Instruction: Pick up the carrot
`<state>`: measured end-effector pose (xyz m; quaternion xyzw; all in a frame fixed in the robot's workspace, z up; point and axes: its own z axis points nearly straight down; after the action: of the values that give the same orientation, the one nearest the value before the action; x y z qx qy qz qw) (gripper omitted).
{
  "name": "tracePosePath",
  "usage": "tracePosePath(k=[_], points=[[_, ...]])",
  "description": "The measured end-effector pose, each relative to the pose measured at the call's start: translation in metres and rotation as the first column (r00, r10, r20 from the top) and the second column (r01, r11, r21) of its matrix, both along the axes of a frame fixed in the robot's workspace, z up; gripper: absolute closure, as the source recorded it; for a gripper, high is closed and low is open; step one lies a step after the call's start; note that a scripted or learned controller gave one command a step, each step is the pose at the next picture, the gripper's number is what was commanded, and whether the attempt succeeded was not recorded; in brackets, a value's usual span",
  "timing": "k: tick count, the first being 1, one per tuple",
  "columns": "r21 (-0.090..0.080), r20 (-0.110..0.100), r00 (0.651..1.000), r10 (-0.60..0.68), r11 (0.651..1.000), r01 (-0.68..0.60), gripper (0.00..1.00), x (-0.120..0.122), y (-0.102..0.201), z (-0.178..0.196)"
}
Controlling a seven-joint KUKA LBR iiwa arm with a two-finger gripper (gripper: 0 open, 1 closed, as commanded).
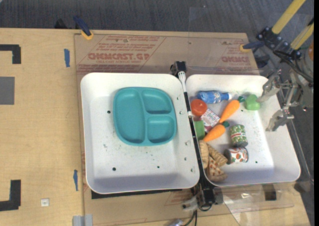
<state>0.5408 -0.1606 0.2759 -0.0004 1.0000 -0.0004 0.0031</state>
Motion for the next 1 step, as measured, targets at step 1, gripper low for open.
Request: tracePosePath(k=[1], points=[[0.007, -0.012, 0.993, 0.121, 0.993, -0.121, 0.00, -0.0026, 0.0451, -0.1287]])
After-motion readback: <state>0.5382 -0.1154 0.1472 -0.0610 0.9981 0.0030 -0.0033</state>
